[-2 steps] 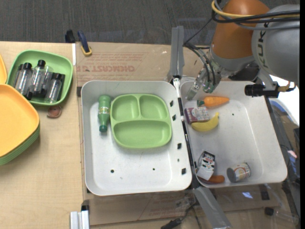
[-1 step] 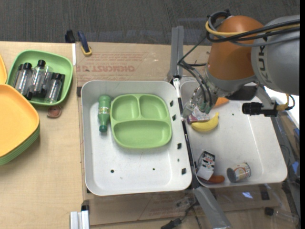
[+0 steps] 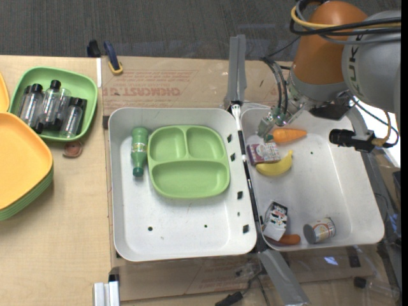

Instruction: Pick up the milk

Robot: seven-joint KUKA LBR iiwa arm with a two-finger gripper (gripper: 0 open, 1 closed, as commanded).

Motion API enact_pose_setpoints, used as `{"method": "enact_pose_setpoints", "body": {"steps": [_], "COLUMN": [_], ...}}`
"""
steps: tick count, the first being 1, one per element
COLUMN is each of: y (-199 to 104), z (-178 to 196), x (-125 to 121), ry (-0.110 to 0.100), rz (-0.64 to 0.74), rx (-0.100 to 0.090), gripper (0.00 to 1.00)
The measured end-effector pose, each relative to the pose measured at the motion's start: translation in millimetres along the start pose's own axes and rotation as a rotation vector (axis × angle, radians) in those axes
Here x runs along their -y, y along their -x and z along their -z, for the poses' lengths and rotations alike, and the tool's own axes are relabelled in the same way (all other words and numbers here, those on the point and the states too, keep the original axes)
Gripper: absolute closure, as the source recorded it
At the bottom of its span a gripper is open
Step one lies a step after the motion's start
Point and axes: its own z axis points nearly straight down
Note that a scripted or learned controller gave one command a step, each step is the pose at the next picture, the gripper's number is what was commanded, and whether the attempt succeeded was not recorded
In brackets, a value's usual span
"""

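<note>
Jaws (image 3: pixel 273 125) far end of right bin; milk (image 3: pixel 276 220) well apart, near end.

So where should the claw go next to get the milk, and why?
Probably toward the near edge of the right bin. The claw sits at the bin's far left corner beside the carrot, above the banana. The milk carton lies well nearer, by the left wall, next to the can. It should get over the carton before descending.

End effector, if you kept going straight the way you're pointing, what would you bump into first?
Probably the orange carrot. The end effector points down into the back corner of the right bin, with the carrot right beside its tip. Depth is hard to judge here, so it might meet the bin floor instead.
</note>
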Motion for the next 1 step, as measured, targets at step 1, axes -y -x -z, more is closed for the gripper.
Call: {"method": "enact_pose_setpoints", "body": {"steps": [1], "y": [-46.1], "z": [0.1], "x": [-17.8], "ry": [-0.001], "rz": [0.052], "rx": [-0.002], "gripper": [1.0]}}
